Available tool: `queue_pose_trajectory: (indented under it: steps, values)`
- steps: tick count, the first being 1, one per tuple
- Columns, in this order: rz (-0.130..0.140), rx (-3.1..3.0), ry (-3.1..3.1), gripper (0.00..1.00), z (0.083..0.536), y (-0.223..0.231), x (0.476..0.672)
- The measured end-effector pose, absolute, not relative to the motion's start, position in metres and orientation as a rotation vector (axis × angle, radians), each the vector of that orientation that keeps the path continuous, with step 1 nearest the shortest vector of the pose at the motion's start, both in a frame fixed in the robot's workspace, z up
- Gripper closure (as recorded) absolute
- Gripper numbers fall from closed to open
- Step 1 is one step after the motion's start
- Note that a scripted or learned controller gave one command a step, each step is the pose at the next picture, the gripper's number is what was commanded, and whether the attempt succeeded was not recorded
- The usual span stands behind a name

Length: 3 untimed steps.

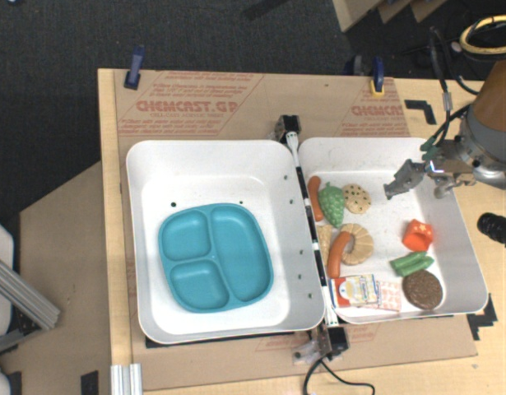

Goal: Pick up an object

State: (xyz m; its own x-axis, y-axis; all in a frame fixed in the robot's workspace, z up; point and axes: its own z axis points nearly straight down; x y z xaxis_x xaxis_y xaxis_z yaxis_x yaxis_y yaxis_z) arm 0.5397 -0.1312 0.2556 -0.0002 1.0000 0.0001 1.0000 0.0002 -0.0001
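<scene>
Nearest edge: carton, patty. Mid right bin: pepper, sausage. Farther: gripper hovering above bin, nothing held; finger state unclear. Approach step; next, descend onto pepper

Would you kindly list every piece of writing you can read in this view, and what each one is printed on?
"CHEMCAST GP", red print repeated on the brown protective sheet covering the bench, left of centre.
"CHEMCAST", the same print, partly readable at the right.
Smaller red lines around both: too blurred to read.
Red and white carton in the right bin: print too small to read.
</scene>
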Motion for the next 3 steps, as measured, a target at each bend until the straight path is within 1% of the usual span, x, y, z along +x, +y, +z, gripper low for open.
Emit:
queue_pose_trajectory:
  steps: [1, 2, 3]
  values:
    - [0.008, -2.210, -2.218, 0.00, 0.150, -0.090, 0.541]
    - [0.005, -2.222, -2.210, 0.00, 0.082, -0.128, 0.476]
    - [-0.003, -2.219, -2.226, 0.00, 0.084, -0.097, 0.496]
